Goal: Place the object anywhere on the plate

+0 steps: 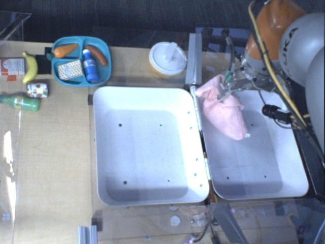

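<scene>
Both white bins (152, 146) lie near, and the gripper (227, 87) pinches the pink cloth (223, 113) above the right bin; a firm hold should carry it leftward to the divided blue plate (103, 50).

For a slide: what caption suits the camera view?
Gripper at a pink cloth in the right bin.

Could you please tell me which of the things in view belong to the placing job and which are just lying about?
Job: pink cloth under the gripper; blue plate.

Lying about: banana, green bottle, small can, lidded cup, both white bins.
</scene>
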You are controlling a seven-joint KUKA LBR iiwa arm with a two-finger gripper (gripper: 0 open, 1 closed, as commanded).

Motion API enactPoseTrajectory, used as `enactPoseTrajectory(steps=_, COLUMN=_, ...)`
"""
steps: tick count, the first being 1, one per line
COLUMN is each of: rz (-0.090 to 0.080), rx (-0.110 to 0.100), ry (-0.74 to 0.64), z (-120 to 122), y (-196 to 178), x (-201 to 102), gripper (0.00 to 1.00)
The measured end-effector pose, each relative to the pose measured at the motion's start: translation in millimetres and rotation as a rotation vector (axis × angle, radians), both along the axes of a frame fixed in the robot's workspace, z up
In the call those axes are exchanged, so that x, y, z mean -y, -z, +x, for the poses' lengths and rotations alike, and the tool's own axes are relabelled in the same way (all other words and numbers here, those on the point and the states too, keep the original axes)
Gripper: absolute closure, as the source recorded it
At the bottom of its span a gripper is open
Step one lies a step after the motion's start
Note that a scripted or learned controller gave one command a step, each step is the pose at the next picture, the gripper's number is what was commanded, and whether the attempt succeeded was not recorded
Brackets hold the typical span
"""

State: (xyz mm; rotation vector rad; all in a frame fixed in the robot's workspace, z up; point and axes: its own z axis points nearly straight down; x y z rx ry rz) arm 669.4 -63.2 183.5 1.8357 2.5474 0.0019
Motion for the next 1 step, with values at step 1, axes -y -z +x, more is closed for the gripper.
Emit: enactPoseTrajectory(steps=1, rz=0.000, rx=-0.001, ry=-0.007, z=1.8, y=-39.9, x=-1.8, gripper=1.00)
